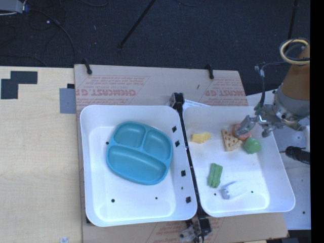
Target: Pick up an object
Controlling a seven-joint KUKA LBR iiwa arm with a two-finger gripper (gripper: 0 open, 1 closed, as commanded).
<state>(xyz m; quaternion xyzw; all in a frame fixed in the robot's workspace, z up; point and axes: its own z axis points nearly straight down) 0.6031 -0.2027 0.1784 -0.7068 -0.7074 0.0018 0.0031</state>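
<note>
A small white and grey plastic object (230,190) lies nearest the camera, close to the front wall of the right-hand shallow white bin (283,196). Just behind it and to its left lies a green ridged toy vegetable (215,175). Farther back in the same bin, a yellow toy food piece (201,137) rests near the divider between the bins. A tan wedge-shaped toy slice with red spots (230,140) lies to the right of the yellow piece, and a round green ball (251,146) sits just beside that slice. The end effector (244,128) is low over the back of the right-hand bin, above the tan slice. A reddish item appears at its tip, but whether it is gripped cannot be determined. The left-hand shallow white bin (93,196) holds a blue compartmented plastic plate (139,152).
</note>
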